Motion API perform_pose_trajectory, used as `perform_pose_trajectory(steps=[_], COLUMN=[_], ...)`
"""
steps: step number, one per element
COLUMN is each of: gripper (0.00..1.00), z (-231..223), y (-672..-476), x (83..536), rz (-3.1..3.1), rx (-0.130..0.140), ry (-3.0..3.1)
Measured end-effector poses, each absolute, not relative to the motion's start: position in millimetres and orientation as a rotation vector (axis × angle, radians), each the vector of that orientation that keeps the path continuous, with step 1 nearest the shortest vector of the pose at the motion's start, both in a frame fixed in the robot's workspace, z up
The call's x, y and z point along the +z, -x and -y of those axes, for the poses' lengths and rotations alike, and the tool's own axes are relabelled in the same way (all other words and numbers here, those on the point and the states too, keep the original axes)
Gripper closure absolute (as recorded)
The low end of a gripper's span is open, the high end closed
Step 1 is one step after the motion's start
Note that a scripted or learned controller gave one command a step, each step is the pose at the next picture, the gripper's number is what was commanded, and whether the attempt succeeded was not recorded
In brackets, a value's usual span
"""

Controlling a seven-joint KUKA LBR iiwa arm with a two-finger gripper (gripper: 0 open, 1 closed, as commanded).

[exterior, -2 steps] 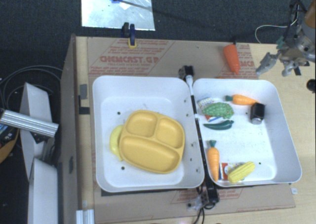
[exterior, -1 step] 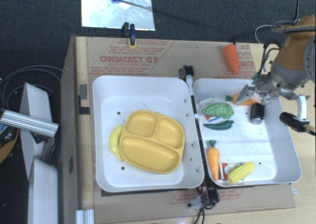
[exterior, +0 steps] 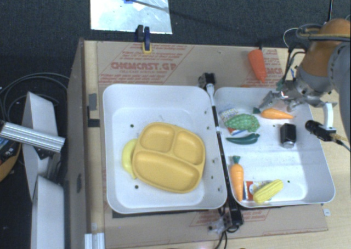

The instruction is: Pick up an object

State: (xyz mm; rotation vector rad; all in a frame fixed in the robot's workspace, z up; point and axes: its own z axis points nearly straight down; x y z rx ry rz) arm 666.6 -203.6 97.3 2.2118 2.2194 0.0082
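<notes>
Orange carrot piece: the object nearest the gripper, small, smooth and tapered, lying flat near the right bin's back wall, pointed end toward the bin's right side.
Bench: brown cardboard sheet under both bins, bare strip along the back edge, where an orange carrot-shaped toy lies outside the bins.
Left bin: holds a yellow divided tray in the middle; white floor is free along every wall.
Right bin: objects sit toward its left and front; the right half of the floor is mostly bare.
Arm: reaches in from the right over the back right corner of the right bin, wrist angled down and leftward.
Gripper: low over the bin's back edge, just above the carrot piece; whether its fingers are spread or closed cannot be told.
Green leafy toy: left of the carrot piece, apart from it.
Black cylinder: just in front of the carrot piece.
Corn cob: at the front wall, beside a second carrot.
</notes>
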Motion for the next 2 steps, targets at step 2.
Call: perform_pose_trajectory(steps=[2], gripper=[1.00], z=[140.1], y=[-627.9], x=[160.9], rz=[-2.225], rx=[0.004], ry=[-2.215])
